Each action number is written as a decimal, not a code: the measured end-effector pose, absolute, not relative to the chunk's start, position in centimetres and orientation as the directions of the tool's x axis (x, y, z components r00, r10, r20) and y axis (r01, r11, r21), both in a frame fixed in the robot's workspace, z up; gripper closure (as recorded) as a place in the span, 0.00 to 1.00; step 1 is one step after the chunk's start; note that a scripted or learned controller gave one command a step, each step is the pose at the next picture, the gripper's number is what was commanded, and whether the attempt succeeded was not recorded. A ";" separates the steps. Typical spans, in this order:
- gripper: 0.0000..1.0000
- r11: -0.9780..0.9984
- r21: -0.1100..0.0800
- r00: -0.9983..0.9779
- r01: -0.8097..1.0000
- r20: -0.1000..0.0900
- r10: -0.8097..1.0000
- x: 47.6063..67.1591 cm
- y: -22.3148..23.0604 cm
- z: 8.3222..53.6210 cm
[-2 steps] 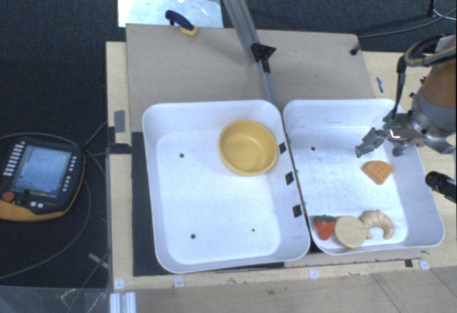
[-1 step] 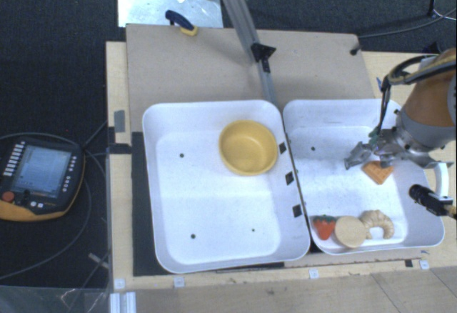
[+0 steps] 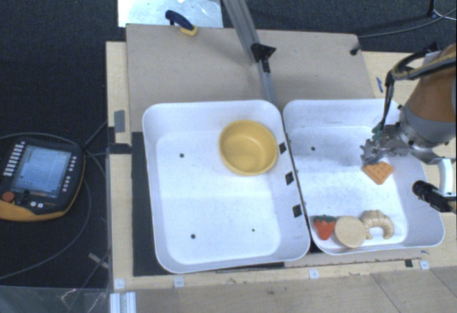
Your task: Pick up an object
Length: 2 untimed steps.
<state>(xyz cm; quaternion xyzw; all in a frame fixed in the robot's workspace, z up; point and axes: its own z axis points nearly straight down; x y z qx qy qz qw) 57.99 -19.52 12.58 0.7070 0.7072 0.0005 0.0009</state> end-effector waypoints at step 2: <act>1.00 0.001 0.004 -0.001 1.000 -0.001 1.000 58.4 -19.8 23.1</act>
